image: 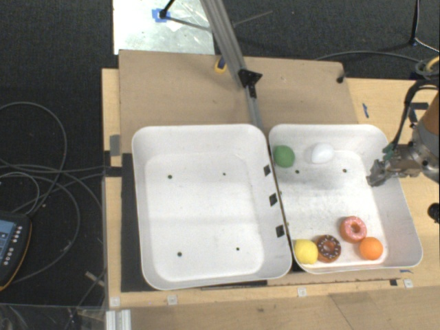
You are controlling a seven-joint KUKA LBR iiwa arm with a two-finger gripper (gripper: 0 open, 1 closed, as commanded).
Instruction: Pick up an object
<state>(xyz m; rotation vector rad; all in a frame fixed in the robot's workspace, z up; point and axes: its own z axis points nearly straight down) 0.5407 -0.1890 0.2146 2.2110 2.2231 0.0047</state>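
The right bin (385,184) holds several small objects. A green ball (284,156) and a white egg-shaped object (321,153) lie near its back wall. A pink doughnut (353,229), a chocolate doughnut (328,248), a yellow lemon-like object (306,251) and an orange ball (371,248) sit along its front edge. My gripper (378,174) hangs over the bin's right rim, right of the white object and above the front group. Nothing shows between its fingers.
The left bin (144,184) lies beside the right one, with black clips along the shared edge. A slanted grey pole (227,36) crosses the back of the bench. Cables and a pendant lie on the floor at the left.
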